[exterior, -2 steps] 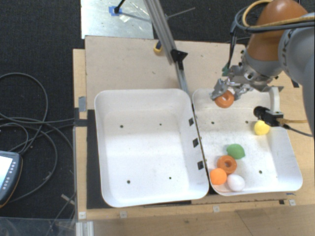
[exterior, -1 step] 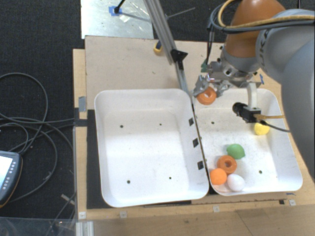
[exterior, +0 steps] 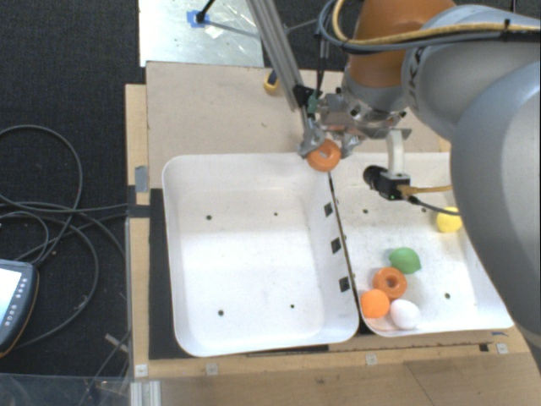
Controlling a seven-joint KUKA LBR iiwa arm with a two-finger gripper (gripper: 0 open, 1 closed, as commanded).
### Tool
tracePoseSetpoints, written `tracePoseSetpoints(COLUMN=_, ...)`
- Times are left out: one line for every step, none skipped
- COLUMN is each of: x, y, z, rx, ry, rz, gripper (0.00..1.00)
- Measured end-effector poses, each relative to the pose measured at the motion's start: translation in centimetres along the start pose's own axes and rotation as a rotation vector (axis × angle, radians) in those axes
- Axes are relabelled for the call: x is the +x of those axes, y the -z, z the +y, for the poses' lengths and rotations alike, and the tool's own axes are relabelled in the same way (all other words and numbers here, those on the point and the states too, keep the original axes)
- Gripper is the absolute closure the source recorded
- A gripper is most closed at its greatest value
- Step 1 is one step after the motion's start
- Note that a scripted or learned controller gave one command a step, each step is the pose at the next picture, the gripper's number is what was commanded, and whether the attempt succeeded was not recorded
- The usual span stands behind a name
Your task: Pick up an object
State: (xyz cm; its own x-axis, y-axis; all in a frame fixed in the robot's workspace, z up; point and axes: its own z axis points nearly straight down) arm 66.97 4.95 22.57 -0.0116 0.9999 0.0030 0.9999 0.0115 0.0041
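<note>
My gripper hangs over the far end of the divider between the two bins, shut on an orange ring-shaped object that sits between its fingers, lifted above the bin rim. In the right bin lie a green object, a second orange ring, an orange ball, a white egg-shaped object and a yellow object near the arm.
The left bin spreads wide to the left of the divider. A black clip with a cable hangs beside the gripper over the right bin. The grey arm covers the upper right. Cables lie on the floor at left.
</note>
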Motion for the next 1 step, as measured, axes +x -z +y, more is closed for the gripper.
tracePoseSetpoints(x=4.92, y=1.09, z=0.69, rx=0.000, ry=-0.001, rz=0.000, gripper=1.00)
